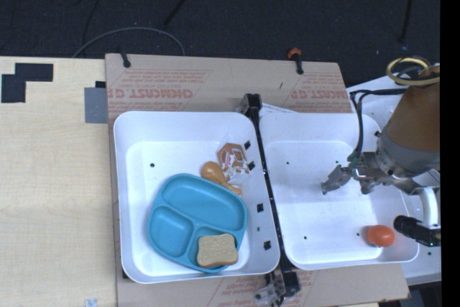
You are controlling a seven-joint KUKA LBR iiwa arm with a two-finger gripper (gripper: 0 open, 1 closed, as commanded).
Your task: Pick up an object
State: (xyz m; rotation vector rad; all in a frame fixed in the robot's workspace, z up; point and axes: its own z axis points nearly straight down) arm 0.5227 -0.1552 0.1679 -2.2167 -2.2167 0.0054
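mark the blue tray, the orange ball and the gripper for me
blue tray (172, 226), camera view, on its large left compartment.
orange ball (379, 235), camera view, on its middle, in the right bin.
gripper (349, 180), camera view, midway between its fingertips, over the right bin.

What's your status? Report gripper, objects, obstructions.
Gripper over right bin, nothing between its fingers. Red-orange ball at that bin's near right corner. Blue tray, bread slice in left bin. No obstruction to ball.

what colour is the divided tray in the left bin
Light blue. The divided tray shows best in the camera view, lying in the left bin.
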